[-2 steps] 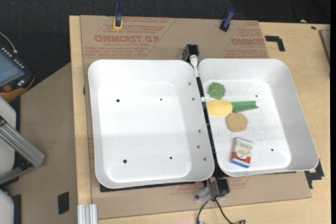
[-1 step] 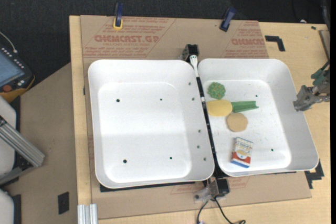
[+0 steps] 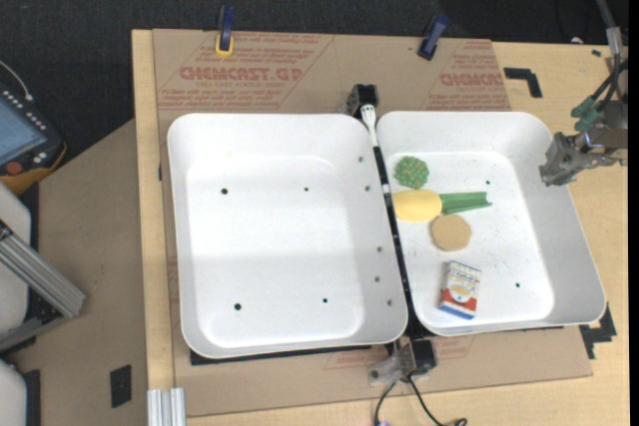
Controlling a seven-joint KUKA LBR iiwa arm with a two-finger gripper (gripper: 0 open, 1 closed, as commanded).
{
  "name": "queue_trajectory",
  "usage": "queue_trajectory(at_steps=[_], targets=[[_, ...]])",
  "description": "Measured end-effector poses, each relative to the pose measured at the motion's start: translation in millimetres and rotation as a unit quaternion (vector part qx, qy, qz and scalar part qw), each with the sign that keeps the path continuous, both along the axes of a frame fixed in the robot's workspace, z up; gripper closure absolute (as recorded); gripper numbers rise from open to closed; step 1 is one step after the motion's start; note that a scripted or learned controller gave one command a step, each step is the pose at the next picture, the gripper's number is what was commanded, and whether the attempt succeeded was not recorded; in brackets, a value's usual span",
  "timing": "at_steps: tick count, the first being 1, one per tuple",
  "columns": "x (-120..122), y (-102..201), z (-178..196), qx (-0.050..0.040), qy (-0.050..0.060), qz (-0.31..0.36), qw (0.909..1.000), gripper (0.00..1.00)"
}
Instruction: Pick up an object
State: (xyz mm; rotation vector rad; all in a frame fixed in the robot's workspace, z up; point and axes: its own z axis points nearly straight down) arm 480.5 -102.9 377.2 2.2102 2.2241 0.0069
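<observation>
Four candidates for picking lie in the right bin (image 3: pixel 559 244), all in its left half: a green broccoli-like piece (image 3: pixel 410 172) at the top, a yellow vegetable with a green stalk (image 3: pixel 419 206) just below it, a round tan disc (image 3: pixel 450 233) just beside that, and a small red, white and blue carton (image 3: pixel 460 290) lying flat toward the bin's near edge. The first three sit close together; the carton lies a little apart from them. The left bin (image 3: pixel 270 224) sits alongside, the two rims meeting at the middle.

The end effector (image 3: pixel 565 160) hangs at the right bin's far right rim, well apart from every object; whether it is open or closed cannot be told from this slant.

The step in hand looks like the approach. To do it well, the arm should probably go for the carton, since its free sides leave room around it, while the clustered three risk being nudged into each other. Coming straight down over the chosen piece, away from the bin wall, seems safest. The cardboard-covered desk (image 3: pixel 300 75) holds both bins steady.
</observation>
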Motion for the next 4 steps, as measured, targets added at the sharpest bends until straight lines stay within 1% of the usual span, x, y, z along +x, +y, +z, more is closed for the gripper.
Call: queue_trajectory(at_steps=[1, 2, 3, 4], targets=[[1, 52, 0, 0.0011, 0.003, 0.0, 1.0, 1.0], [-4, 11, -134, 0.001, 0.011, -0.006, 0.9999, 1.0], [-1, 91, -115, 0.0019, 0.002, 0.001, 1.0, 1.0], [-3, -56, -114, -0.0035, 0.002, -0.01, 0.9999, 1.0]])
